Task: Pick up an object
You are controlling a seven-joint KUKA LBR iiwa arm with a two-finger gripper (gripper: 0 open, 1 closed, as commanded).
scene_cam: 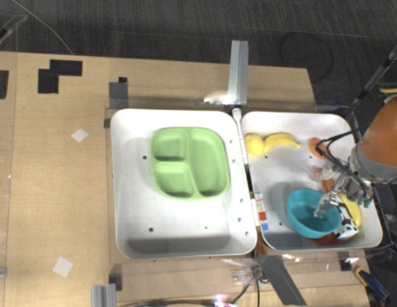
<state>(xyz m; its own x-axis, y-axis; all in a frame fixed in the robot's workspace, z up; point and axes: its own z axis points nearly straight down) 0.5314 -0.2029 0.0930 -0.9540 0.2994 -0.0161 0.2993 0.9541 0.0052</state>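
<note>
Two white bins point(121, 190) are sitting side by side; I am dipping my pincer point(326, 204) into the blue bowl point(307, 216) to grab something, grip unclear.

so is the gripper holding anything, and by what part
Cannot be told. The gripper sits at the blue bowl, near its right rim, but the view is too small to show a grip.

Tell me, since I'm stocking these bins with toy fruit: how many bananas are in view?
2. One banana lies at the far end of the right bin, beside a yellow round fruit. A second banana lies near the blue bowl, under the gripper. More may be hidden beneath the arm.
</note>
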